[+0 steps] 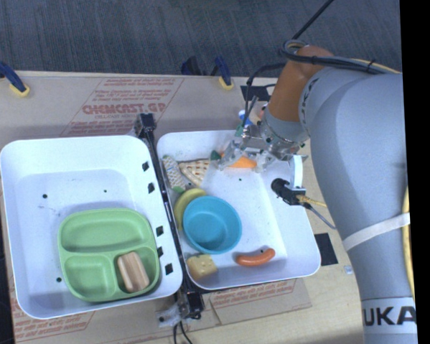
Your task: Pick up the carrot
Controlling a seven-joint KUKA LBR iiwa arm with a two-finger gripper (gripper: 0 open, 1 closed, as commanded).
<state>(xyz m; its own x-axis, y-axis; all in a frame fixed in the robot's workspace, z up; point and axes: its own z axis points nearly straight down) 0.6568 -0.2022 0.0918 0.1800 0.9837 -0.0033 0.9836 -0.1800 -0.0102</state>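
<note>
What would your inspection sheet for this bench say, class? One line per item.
Surface: two white bins on cardboard.
Job's things: carrot at right bin's far end, under the gripper.
Clutter: blue bowl, sausage, cheese, yellow lid; green tray with bread in left bin.
Grippers: over carrot; grasp unclear.
Cables: black cable above arm.
Surroundings: blue clamps, grey floor.

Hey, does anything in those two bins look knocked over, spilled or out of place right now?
Nothing stands out. The green divided plate sits flat in the left bin, the blue bowl is upright in the right bin, and the gripper is at the carrot.
</note>
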